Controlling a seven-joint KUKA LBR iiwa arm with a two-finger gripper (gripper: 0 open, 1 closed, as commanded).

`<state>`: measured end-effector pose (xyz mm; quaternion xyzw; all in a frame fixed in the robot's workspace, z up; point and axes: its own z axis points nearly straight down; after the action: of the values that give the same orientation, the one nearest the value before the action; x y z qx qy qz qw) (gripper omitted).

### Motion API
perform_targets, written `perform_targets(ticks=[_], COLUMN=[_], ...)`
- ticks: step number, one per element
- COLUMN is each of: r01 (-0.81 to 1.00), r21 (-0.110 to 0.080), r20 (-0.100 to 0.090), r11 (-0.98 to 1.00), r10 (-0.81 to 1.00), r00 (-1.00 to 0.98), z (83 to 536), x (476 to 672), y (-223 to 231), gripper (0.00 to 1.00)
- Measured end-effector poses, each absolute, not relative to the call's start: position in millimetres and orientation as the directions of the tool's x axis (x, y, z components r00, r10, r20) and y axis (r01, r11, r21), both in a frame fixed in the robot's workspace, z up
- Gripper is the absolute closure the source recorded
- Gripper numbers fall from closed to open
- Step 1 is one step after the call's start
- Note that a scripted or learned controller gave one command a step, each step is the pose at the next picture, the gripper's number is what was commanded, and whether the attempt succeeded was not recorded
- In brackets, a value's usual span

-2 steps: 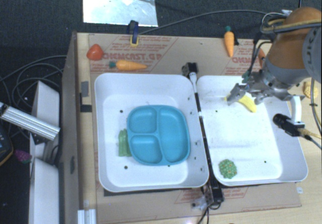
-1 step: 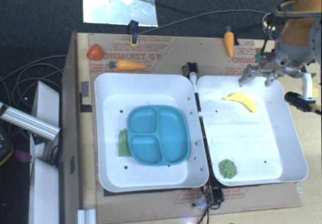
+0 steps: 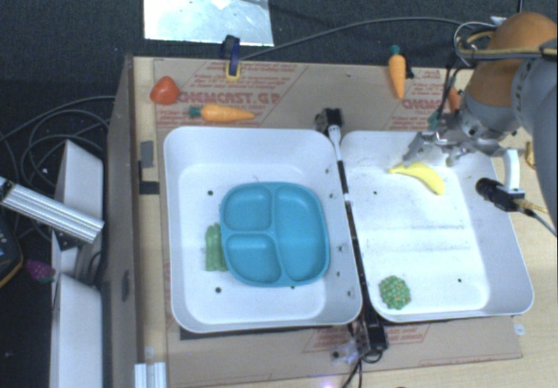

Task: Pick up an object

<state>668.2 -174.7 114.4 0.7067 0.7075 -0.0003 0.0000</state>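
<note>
I have the gripper (image 3: 429,147) low over the far end of the right bin (image 3: 501,295), just above and beside the banana (image 3: 420,175). The banana lies flat on the bin floor, its long axis running from upper left to lower right, with no finger visibly around it. From this slanted view I cannot tell how the gripper is set, and I will not guess.

My judgement: the step in hand is the final approach to the banana. To do it well, I would centre the gripper over the thick middle of the fruit, turn the wrist so it closes across the short width, and descend straight down until near the floor. The curved, smooth skin may squirt sideways under an off-centre squeeze.

The green ball (image 3: 395,292) sits well apart near the front of the same bin. The blue plate (image 3: 275,234) lies in the left bin (image 3: 187,203), clear of the work.
</note>
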Motion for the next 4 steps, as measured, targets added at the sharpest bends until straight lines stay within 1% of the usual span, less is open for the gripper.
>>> perform_targets(ticks=[1, 2, 3, 4], r01=[1.0, 1.0, 1.0, 1.0], r21=[0.009, 0.015, 0.014, 0.001], r20=[-0.003, -0.003, -0.003, -0.001], r11=[0.004, 0.008, 0.008, 0.002], r10=[1.0, 1.0, 1.0, 1.0], r00=[-0.004, -0.008, -0.008, -0.002], z=[89, 101, 101, 84], x=[671.2, 673.1, 672.9, 643.3], y=[-157, -156, -156, -161], gripper=[0.0, 1.0, 0.0, 0.0])
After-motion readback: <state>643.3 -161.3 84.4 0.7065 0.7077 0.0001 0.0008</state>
